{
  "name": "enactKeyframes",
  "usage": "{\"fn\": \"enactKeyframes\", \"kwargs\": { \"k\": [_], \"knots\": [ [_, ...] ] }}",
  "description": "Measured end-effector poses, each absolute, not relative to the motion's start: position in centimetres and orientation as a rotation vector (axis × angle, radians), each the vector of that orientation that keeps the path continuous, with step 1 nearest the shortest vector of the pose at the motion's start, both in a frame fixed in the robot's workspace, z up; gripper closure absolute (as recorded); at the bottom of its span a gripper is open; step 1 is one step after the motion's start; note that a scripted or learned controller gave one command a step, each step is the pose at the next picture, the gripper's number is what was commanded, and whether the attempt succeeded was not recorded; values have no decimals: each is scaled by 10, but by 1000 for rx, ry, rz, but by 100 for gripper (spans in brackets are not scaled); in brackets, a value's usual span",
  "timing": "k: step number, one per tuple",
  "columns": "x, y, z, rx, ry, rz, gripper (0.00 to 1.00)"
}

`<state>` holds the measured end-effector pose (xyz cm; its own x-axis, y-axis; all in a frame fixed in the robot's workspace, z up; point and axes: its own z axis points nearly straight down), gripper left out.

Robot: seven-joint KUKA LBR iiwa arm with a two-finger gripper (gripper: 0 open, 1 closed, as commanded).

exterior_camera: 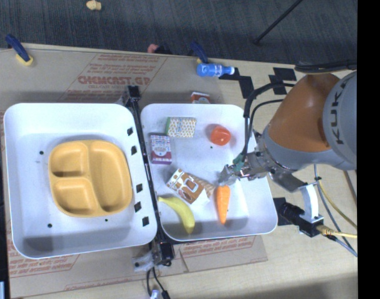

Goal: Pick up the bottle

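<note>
My arm (314,126) reaches in from the right over the desk (302,260), its orange band above the right bin's (255,220) edge. The left bin (22,136) holds a yellow tray (90,176). In the right bin lie a banana (179,212), a carrot (222,203), a brown-and-white packet (188,186), a red packet (160,148), a green-dotted box (180,126) and a tomato (219,134). My hand (230,172) hangs low in this bin, just above the carrot's top and beside the brown packet; I cannot tell how it stands. The bottle (213,70), blue, lies on the desk beyond the right bin, well apart from my hand.
</note>
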<state>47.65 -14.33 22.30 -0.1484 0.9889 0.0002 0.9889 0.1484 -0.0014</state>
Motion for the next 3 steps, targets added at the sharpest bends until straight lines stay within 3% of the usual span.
{"fn": "enactKeyframes", "kwargs": {
  "k": [2, 3],
  "knots": [
    [477, -60, 245, -1291, -2865, 1, 100],
    [476, -25, 191, -878, -3011, 2, 100]
  ]
}}
